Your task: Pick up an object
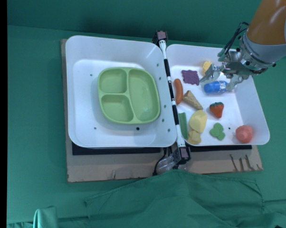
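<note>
The grey arm with its orange band is reaching in over the right-hand shallow white bin (pixel 257 109), and its two-finger gripper (pixel 221 76) is hanging with the fingers spread apart, one to each side of a small blue plastic bottle-like toy (pixel 215 87) lying on its side near the bin's far end. Nothing is sitting between the fingers yet; the blue toy is resting on the bin floor just below them.

To my eye the arm is lining up for the grab, and the blue piece looks like the target. It is lying lengthwise across the gap, so the fingers would do best closing across its narrow width and near its middle; a round, smooth body like that may roll or squirt out if it is caught near an end.

A yellow rounded toy (pixel 207 66) is sitting just beyond it, and a dark purple flat toy with a wavy edge (pixel 190 76) is lying nearby to the side, so the descent wants to be straight down to avoid nudging either. The red toy strawberry with green leaves (pixel 216 109) is further along the bin, apart from the fingers.

The light green three-compartment plastic plate (pixel 128 95) is lying in the left-hand white bin (pixel 81 56), well away from all this.
</note>
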`<action>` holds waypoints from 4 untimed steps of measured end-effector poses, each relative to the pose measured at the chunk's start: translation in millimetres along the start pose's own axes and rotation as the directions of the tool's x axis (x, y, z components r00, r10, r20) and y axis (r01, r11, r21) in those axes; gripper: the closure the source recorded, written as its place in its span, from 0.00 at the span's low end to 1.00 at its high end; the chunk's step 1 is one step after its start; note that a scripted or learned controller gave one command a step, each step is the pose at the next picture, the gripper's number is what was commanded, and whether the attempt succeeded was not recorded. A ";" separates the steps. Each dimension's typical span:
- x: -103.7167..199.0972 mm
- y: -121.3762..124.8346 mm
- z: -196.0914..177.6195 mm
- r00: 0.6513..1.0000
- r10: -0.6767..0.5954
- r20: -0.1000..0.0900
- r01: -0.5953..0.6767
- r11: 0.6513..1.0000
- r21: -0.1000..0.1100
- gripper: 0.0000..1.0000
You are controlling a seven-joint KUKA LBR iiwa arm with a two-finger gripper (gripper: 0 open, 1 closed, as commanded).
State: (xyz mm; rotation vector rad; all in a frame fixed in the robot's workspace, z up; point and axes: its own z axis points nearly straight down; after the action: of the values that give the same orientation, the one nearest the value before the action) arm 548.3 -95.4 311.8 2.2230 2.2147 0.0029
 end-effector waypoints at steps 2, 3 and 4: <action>-56.8 -78.6 100.4 1.000 0.008 0.002 -0.008 1.000 0.005 0.00; -53.9 -75.3 88.4 1.000 0.004 0.002 -0.004 1.000 -0.003 1.00; -53.8 -75.5 88.8 1.000 0.005 0.002 -0.005 1.000 -0.002 0.00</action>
State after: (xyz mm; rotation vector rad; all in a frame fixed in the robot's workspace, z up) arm 473.0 -149.0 222.8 2.2263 2.2076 0.0033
